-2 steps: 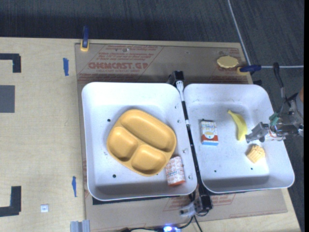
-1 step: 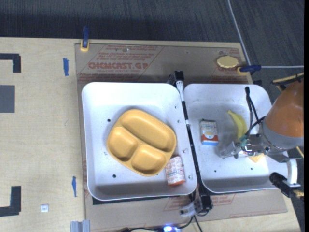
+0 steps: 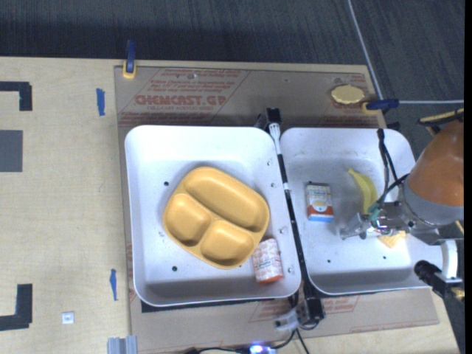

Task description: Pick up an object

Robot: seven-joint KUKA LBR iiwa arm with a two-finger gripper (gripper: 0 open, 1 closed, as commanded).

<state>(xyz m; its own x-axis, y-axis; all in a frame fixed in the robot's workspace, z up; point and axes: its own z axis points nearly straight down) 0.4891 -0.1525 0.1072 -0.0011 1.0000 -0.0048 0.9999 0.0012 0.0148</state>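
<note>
Gripper low in right bin, mid-right of frame, just beside banana; grip state can't tell. Small carton left of it; yellow tray and bottle in left bin.

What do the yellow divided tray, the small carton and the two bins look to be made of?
Yellow divided tray: likely molded plastic, smooth with a soft sheen along its rounded compartment edges. Small carton: looks like printed paperboard, flat matte faces and square corners, though too small to be sure. Left bin and right bin: probably white plastic or coated metal, with rounded corners and an even, slightly glossy surface.
</note>
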